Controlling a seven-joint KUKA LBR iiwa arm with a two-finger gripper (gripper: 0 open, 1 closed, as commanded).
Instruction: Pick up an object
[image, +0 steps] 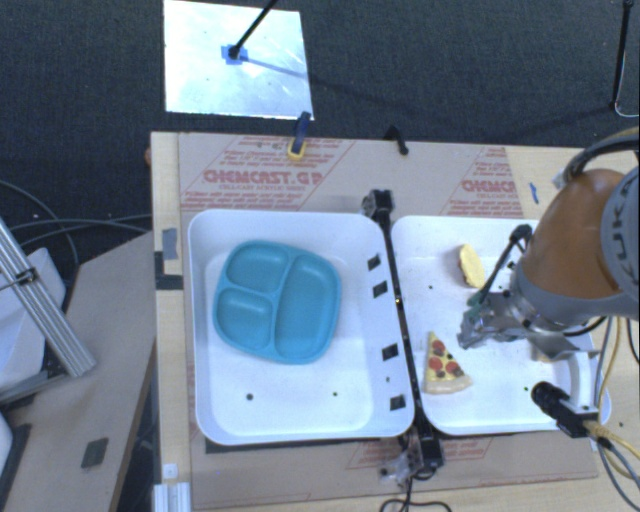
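1. While the bench (250, 170) fills the middle of the frame, its brown printed surface shows along the top edge and at the corners around two shallow white bins set side by side.
2. Left bin (205, 400) is the larger patch of white, taking up the centre-left of the frame; it holds a teal divided plate (277, 301) lying flat in its upper half, with three compartments facing up.
3. Right bin (440, 240) sits touching the left one along a dark divider strip, at centre-right of the frame, and part of it is covered by the arm.
4. Grey arm (590, 240) with its orange band enters from the right edge and hangs over the right bin.
5. Its gripper (478, 325) is above the middle of the right bin, just to the right of the pizza slice; whether the fingers are spread or closed cannot be told, and nothing is seen between them.
6. Toy pizza slice (444, 366) lies flat on the floor of the right bin, lower left part, with its crust toward the bottom of the frame.
7. Small yellow object (471, 266) lies in the upper part of the right bin, well apart from the pizza slice.
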